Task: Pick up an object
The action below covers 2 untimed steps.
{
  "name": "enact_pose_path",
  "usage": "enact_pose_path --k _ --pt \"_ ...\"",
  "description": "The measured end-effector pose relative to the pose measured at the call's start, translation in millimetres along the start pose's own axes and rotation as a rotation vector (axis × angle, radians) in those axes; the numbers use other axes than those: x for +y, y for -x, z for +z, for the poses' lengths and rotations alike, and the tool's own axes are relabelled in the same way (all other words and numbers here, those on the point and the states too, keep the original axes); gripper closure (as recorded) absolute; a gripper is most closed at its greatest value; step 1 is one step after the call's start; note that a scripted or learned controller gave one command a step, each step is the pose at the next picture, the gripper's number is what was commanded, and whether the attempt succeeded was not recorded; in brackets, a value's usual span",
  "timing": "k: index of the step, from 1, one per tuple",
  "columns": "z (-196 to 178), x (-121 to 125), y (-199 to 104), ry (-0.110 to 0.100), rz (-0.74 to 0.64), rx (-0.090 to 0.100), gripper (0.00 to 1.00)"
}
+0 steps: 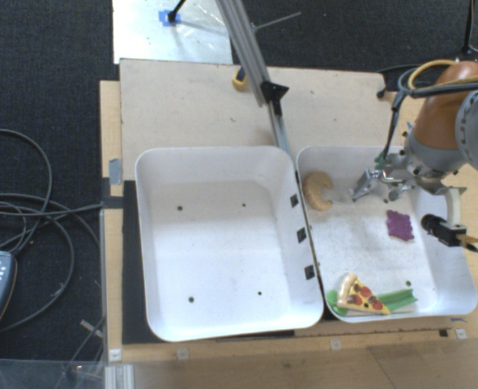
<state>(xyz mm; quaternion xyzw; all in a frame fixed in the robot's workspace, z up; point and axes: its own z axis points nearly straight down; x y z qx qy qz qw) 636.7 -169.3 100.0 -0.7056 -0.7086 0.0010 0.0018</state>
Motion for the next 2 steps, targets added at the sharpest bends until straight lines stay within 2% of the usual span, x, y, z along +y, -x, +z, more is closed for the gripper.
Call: enact_pose_path --k 1,2 --pt "9 1 0 0.005 0.0 -0.002 0.0" --pt "-3 2 0 0.009 -0.002 -0.002 1.0"
